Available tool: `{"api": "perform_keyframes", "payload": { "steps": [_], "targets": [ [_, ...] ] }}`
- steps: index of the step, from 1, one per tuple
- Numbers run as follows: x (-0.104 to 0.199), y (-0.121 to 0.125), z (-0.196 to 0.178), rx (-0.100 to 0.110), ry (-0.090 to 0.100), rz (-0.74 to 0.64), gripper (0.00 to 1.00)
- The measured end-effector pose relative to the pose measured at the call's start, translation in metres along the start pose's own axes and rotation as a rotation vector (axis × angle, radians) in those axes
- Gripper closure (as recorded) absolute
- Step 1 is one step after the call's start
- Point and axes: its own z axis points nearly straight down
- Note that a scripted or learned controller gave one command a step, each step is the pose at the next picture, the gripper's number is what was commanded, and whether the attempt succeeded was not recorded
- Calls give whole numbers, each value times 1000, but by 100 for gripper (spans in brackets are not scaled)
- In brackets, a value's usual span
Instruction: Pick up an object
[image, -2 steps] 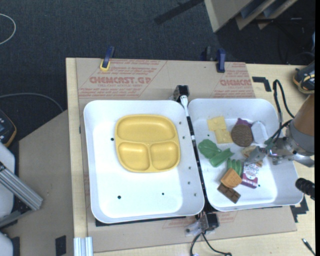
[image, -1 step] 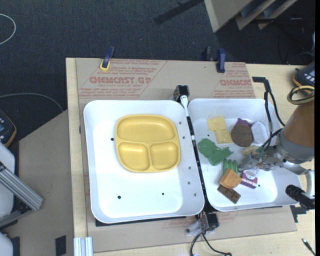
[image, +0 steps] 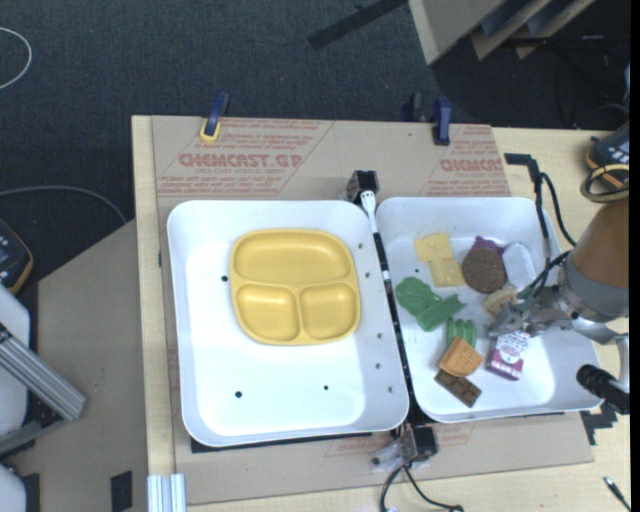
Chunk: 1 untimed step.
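the gripper (image: 515, 318) hangs low in the right bin (image: 400, 215), close over a pink-and-white packet (image: 507, 355) near the bin's right side, so this looks like the reaching step. whether it is open or closed, i cannot tell. next, probably a clean close on the packet, then a straight lift.

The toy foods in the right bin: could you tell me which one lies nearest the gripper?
The pink-and-white packet, directly below the gripper; the round brown patty and waffle piece lie farther left.
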Motion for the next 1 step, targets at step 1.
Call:
{"api": "perform_keyframes", "payload": {
  "steps": [1],
  "targets": [
    [-4, 8, -46, -5, -3, -2, 100]
  ]
}}
